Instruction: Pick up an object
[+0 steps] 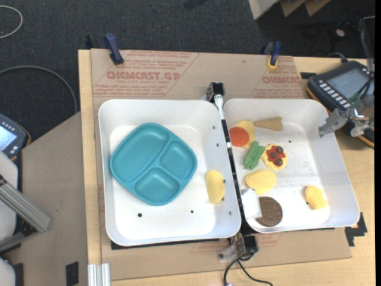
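The right bin (333,159) holds several toy foods: a red tomato (239,136), a tan wedge (269,124), a green pod (253,155), a small pizza (275,156), a yellow chip (261,180), a brown patty (269,211) and a yellow piece (315,197). Another yellow piece (215,186) lies in the left bin (119,115), beside a teal divided plate (153,163). My gripper (331,124) hangs at the right bin's far right rim, apart from all the foods, with nothing visibly in it.
A black handheld controller (339,85) lies on the bench right of the bins, behind the gripper. Clamps (113,47) (273,53) hold the cardboard sheet at the back. A black bar (225,137) runs between the two bins.
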